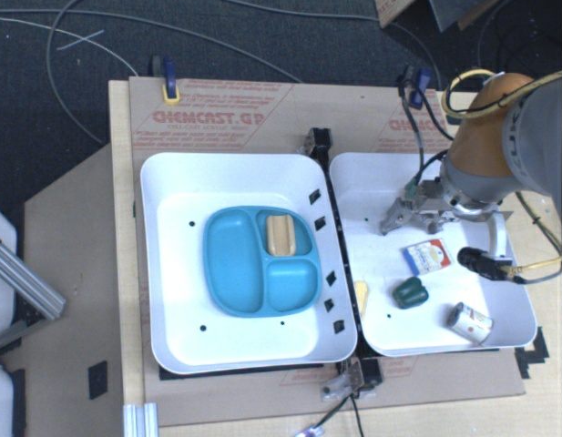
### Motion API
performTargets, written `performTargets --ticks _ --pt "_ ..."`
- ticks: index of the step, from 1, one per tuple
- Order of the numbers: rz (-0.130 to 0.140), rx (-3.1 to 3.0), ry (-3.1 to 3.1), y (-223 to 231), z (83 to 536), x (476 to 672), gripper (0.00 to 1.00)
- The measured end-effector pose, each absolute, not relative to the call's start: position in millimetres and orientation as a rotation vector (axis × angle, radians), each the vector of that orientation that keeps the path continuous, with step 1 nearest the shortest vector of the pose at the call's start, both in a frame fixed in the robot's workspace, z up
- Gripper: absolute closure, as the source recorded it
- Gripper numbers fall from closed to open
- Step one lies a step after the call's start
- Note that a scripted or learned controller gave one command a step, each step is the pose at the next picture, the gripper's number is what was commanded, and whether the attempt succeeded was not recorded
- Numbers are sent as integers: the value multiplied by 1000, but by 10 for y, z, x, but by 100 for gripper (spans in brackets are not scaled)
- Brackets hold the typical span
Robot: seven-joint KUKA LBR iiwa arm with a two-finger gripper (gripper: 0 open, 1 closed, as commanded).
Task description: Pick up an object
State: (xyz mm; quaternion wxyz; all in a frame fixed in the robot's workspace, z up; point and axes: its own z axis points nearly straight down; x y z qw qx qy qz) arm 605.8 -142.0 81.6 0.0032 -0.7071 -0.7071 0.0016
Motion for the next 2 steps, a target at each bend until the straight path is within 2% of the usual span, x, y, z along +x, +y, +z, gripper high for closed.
performTargets --ticks 1,2 --pt "-2 -2221 -2221 -1422 965 6079 100" --pt "-5 -2223 -2226 -1379 1412 6101 100"
